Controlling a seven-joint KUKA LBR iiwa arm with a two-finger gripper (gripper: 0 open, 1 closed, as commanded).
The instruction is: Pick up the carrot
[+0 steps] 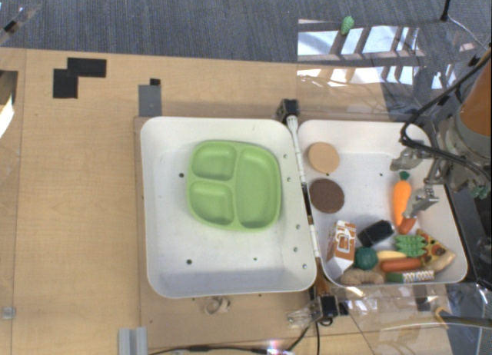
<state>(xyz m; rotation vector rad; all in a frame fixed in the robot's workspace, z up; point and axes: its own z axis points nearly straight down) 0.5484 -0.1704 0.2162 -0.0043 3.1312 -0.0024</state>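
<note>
- The arm (469, 127) reaches in from the right over the right bin (361, 150).
- Its gripper (415, 184) hangs with fingers spread apart, just beside the carrot (400, 198), holding nothing.
- The carrot lies in the right bin, near its right wall.
- A green plate (234, 184) sits in the left bin (165, 215).
- Both bins rest on a wooden bench (69, 215); grey carpet (154, 8) lies beyond.

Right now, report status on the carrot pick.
Gripper over right bin, fingers straddling the carrot, not lifted. Carrot upright-ish in view, leafy end low. Toy food pile crowds its lower end.
</note>
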